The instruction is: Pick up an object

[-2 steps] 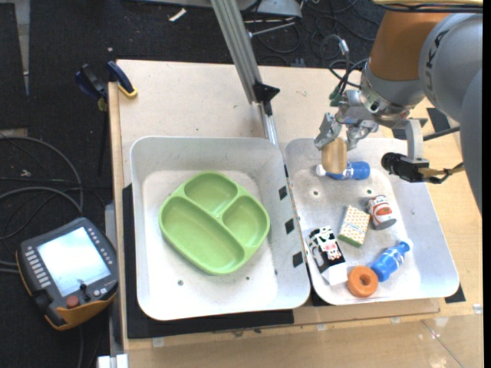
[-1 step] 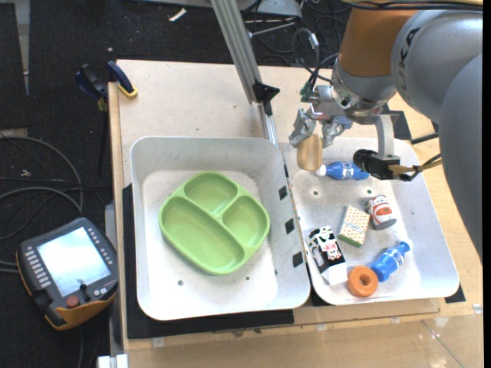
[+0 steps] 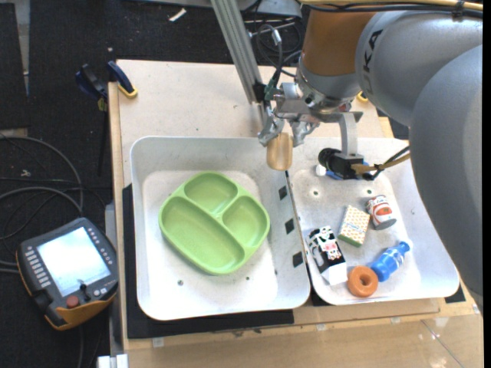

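Observation:
My gripper hangs over the back end of the ridge between the two bins. A tan, rounded wooden piece sits between its fingers and hangs upright above the bins, so the gripper is shut on it. In the right bin lie a small red and white can, a yellow-green speckled box, a blue bottle, an orange ring and a black and white cow-patterned carton.
A green divided plate fills the middle of the left bin. The grey arm spans the upper right, above the right bin's back corner. A teach pendant lies off the bench at left.

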Action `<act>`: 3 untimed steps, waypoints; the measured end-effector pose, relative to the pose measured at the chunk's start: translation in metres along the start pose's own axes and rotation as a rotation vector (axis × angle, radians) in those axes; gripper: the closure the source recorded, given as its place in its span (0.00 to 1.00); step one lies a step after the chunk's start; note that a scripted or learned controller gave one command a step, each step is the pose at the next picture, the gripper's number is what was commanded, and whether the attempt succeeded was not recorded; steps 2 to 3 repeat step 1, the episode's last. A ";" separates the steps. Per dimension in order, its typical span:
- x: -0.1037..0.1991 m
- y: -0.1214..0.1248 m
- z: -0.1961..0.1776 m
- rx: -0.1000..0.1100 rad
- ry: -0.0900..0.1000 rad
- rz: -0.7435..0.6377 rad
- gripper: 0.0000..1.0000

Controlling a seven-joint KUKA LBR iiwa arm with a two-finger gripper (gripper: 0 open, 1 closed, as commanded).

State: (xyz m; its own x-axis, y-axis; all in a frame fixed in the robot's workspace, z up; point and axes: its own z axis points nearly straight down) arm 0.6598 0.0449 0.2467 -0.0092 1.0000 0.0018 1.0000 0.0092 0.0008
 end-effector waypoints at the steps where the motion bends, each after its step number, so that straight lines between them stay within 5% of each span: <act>1: 0.054 0.001 0.013 0.001 -0.001 0.001 1.00; 3: 0.054 0.001 0.013 0.001 -0.001 0.001 1.00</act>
